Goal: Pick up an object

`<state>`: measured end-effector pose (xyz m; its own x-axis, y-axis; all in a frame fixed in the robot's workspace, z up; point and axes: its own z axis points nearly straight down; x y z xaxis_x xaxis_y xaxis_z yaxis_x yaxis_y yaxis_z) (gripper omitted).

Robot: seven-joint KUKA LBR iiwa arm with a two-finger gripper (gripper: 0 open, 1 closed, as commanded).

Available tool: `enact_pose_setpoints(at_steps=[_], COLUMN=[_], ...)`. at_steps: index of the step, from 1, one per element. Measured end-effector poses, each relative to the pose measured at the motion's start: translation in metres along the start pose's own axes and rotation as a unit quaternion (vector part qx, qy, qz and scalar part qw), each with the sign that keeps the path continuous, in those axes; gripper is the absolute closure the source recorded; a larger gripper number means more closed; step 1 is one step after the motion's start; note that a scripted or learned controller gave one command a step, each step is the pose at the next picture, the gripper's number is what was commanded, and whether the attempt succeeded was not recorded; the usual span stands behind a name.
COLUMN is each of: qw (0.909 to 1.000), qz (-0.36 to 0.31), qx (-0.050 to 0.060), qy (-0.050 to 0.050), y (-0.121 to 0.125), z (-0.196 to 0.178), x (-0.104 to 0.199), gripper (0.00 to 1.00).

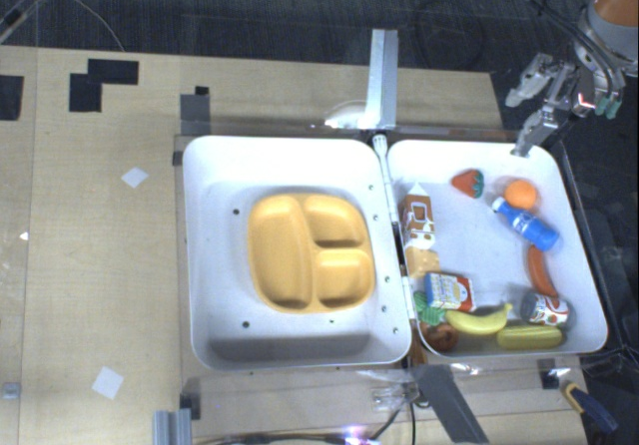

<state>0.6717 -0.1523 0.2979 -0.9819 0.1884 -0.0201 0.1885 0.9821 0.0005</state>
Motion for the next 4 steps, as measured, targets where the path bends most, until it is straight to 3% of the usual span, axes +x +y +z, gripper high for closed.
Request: enact_pose_setpoints(at_steps=[1, 2, 3, 4], qw=[0.9996, 0.9878, 1.0, 0.991], qz=[-0.027, -0.156, 0.006, -0.134], qx=[0.0, 0.0, -0.001, 0.0], qy=[0.01, 0.003, 0.004, 0.003], y=[-0.067, -0.077, -0.014, -0.059], z=[0.139, 0.206, 0.208, 0.206], x=[0.059, 0.118, 0.05, 0.104], gripper=[0.0, 0.0, 0.0, 0.0])
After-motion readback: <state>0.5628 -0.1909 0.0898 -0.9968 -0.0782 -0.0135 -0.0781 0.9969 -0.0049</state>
